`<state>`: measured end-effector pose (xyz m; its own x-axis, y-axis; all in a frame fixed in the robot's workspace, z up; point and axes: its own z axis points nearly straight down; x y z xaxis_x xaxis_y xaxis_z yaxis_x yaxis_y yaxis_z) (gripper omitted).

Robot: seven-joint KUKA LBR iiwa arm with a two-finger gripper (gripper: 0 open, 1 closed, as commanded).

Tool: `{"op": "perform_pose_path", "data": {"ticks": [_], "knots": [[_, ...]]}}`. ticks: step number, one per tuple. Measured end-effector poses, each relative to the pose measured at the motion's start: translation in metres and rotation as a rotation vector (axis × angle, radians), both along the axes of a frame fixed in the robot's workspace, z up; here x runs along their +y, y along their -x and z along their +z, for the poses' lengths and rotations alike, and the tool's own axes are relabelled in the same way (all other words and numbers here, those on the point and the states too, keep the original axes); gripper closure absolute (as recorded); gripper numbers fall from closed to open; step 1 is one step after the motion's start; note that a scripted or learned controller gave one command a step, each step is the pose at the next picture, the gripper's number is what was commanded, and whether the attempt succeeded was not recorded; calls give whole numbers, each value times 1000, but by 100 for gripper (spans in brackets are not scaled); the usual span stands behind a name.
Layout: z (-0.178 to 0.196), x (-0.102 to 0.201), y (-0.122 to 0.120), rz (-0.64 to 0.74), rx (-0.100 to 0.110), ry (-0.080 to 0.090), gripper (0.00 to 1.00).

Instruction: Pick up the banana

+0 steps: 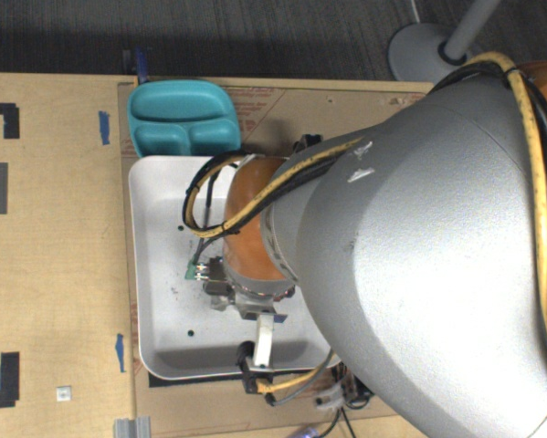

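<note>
— What is hidden or cut off?
— The big grey robot arm (419, 245) covers the right part of the shallow white plastic bin (159, 245). The hand (232, 295) is low over the bin, tucked under the wrist; apart or together, I cannot tell.
— The banana's place, its long axis?
— Cannot tell either. A teal moulded plastic tray (182, 121) lies at the bin's far edge.

The grey arm (419, 245) covers the right side of the white bin (159, 245) and all beneath it. The arm itself runs off the right and bottom edges. A tiny pale square (63, 392) on the table (54, 245) is too small to identify.
</note>
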<state>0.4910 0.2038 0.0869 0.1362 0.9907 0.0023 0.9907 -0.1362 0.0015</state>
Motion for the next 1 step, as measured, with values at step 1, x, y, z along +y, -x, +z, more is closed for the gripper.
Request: {"op": "perform_pose_path", "data": {"ticks": [1], "knots": [[1,20,9,-401,-9,-1,100]]}}
